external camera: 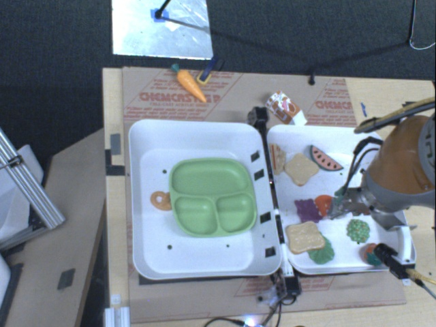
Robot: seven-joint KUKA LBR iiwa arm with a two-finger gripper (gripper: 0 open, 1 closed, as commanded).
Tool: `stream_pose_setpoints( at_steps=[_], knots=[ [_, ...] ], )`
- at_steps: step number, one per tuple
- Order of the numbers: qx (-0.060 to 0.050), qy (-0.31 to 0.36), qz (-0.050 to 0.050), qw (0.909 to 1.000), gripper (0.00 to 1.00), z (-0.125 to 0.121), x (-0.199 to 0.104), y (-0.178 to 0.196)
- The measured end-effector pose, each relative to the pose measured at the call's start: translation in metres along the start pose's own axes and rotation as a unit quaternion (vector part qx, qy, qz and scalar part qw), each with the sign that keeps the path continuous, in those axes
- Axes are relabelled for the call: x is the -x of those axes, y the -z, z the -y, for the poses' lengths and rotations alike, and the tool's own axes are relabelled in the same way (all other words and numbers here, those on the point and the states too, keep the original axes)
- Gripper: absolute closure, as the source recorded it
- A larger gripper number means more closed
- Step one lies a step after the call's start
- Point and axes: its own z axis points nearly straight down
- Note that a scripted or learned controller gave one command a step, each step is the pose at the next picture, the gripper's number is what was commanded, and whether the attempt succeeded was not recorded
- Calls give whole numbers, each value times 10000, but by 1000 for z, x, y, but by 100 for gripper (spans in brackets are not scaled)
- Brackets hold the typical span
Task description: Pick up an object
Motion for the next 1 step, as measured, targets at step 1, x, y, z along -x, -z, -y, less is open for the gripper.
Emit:
stream_pose_setpoints(
  at_steps=[1],
  knots=[
    [-126, 27, -87, 9999, 100, 7, 3, 55]
  ],
)
